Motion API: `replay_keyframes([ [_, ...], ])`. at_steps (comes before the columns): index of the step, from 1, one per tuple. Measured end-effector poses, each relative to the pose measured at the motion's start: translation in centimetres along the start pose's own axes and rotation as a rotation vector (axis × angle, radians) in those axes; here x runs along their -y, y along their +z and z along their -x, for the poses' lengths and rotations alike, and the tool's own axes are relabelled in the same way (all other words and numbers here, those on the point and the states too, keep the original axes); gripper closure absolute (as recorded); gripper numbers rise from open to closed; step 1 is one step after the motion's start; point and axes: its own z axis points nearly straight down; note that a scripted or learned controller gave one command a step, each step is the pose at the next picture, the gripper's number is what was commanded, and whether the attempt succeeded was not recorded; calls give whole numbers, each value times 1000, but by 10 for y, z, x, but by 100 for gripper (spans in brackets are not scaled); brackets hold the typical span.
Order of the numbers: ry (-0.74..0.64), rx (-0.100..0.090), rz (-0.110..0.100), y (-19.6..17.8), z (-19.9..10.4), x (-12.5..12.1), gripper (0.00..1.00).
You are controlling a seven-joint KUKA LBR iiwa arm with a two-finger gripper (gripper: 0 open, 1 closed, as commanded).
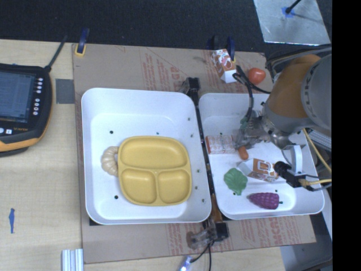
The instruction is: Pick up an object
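Arm (293, 92): was reached in from the right, orange band up top, bent down over the right bin.

Gripper (246, 135): was parked low over the back-middle of the right bin, just above the small orange piece. Whether it was apart or together couldn't be told, too dark and cluttered there. Nothing could be seen clamped in it.

Right bin (225, 103): was loaded with the small stuff.

Red-and-white packet (219, 144): was laid flat at the bin's left wall, just left of the gripper.

Small orange piece (243, 152): was sat right beside the packet, under the gripper tip.

Orange-and-white carton (263, 169): was lying on its side near the middle, a bit tilted.

Green leafy toy (235, 180): was placed front-left, near the carton.

Purple grapes (264, 200): were left at the front edge, just right of the green toy.

Left bin (96, 112): was taken up by a yellow divided plate (153, 169), three compartments, with a beige bread-like toy (109, 160) touching its left rim.

Worktop (34, 191): a brown cardboard sheet was spread under both bins.

Outside the bins: a small carton (223, 62) and a red tomato (256, 75) were left behind the right bin; a tablet pendant (21, 106) was set far left.
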Motion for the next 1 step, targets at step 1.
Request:
replay_keyframes([
  [1,1,-1,-2,-99,-76,42,100],
])
